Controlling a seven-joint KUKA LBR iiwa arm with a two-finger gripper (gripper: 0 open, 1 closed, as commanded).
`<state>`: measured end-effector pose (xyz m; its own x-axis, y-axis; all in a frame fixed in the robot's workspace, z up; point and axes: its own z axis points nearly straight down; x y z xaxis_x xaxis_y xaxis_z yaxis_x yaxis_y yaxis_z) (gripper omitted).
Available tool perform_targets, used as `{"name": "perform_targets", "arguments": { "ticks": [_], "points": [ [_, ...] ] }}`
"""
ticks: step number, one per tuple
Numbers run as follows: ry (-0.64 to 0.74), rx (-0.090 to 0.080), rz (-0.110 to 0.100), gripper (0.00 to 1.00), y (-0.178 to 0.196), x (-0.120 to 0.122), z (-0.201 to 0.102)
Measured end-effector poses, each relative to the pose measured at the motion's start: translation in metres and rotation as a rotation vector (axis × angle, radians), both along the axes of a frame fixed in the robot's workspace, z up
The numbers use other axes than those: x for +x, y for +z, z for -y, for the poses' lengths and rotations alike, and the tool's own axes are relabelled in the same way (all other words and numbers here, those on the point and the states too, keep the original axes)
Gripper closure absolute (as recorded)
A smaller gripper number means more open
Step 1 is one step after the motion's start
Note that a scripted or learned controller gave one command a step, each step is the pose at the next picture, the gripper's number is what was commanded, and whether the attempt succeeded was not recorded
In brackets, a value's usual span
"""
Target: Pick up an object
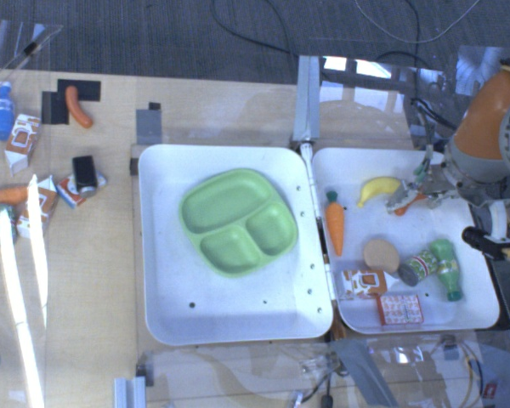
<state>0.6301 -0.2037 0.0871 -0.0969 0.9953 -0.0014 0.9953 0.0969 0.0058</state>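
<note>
My gripper (414, 195) hangs low over the back of the right bin (484, 308), just right of a yellow banana (376, 189). A small orange-red piece shows at its tip, and I cannot tell whether it is part of the gripper or an object. Along the bin's left wall lies a carrot (335, 225). A round brown disc (380, 254) sits mid-bin, with a small can (416, 267) and a green bottle (447, 267) to its right. Near the front lie a small carton (363, 284) and a red box (399, 309).
The left bin (166, 313) holds a green divided plate (238, 221). Loose items lie on the bench at far left: a blue bottle (2, 110), a sausage (79, 107), and cartons (22, 139). The arm's orange band (493, 113) rises at the right edge.
</note>
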Motion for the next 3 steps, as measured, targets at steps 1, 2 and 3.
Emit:
{"name": "perform_targets", "arguments": {
  "ticks": [1,2,3],
  "points": [
    [0.106,-0.001,-0.007,0.00,0.000,0.039,-0.018],
    [0.112,-0.004,-0.004,1.00,0.015,0.041,-0.018],
    [-0.009,-0.001,0.000,1.00,0.105,0.038,-0.047]
  ]
}}
